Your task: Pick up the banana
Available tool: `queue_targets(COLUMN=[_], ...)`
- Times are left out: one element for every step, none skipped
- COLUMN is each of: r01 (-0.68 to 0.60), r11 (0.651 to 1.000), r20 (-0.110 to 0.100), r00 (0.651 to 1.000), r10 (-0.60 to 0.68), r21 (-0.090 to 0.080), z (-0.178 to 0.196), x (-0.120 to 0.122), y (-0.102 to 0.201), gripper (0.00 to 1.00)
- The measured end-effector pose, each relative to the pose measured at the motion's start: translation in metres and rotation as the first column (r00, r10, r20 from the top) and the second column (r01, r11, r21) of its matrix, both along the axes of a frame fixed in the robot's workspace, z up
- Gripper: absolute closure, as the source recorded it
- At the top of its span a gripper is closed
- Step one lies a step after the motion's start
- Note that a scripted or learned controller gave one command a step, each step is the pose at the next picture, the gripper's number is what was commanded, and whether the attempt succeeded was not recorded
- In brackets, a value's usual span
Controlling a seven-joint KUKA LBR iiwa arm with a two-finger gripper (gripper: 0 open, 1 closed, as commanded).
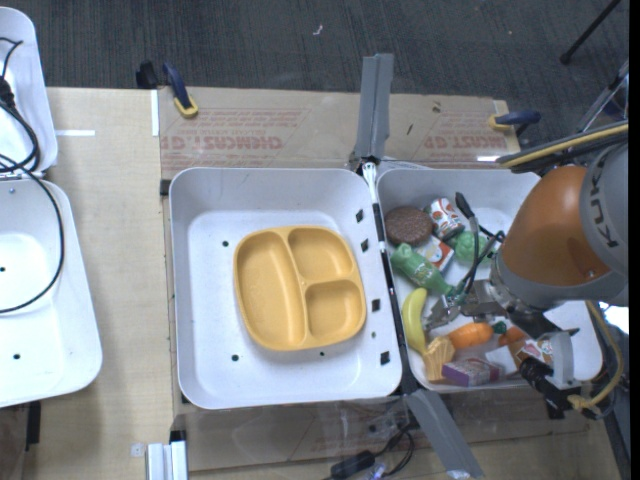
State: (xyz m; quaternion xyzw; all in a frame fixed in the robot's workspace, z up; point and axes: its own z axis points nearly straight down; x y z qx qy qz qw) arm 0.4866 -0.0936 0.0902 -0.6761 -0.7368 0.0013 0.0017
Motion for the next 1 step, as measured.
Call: queue_targets(r01=[0.000], r11=[1.000], r20=[0.000], r00=[1.000], r10=[0.000], r21=[0.000], z=[0.0000], x=[0.0000], y=[0.0000], gripper=[0.00])
